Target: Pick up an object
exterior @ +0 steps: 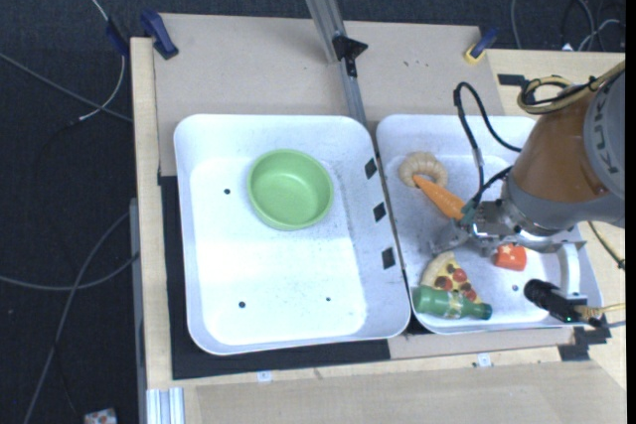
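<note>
gripper (467, 225) sits low in the right bin (397, 139) beside the carrot (438, 195); cannot tell its opening; next, close squarely.

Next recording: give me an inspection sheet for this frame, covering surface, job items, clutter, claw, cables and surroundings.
Surface: two white bins, left bin and right bin, on a bench.
Job's things: right bin holds toy carrot, pastry, pizza slice, green bottle, red piece; left bin holds green bowl.
Clutter: nothing seen.
Claw: low beside the carrot's end.
Cables: black cable over right bin.
Surroundings: dark floor, loose wires.
</note>
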Robot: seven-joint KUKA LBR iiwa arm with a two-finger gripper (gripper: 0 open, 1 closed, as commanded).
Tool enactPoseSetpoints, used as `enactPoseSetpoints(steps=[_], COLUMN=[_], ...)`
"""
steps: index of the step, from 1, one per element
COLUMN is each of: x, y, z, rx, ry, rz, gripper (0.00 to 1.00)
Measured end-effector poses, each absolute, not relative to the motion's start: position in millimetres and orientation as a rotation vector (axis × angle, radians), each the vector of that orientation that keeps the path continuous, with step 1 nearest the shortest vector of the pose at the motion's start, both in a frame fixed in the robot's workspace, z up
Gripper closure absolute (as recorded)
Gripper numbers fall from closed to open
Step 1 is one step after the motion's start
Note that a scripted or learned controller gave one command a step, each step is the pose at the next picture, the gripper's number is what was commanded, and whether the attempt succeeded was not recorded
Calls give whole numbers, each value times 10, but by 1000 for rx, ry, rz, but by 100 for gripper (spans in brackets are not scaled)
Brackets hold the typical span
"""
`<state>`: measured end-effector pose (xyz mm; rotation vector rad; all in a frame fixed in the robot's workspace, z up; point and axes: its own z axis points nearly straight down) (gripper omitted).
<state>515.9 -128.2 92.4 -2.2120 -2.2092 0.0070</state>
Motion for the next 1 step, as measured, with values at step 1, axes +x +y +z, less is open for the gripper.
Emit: enactPoseSetpoints(steps=[1], x=[5176], y=[-1279], z=[1069], rx=[-2217], ry=[-2212], rz=[-1], gripper=[100])
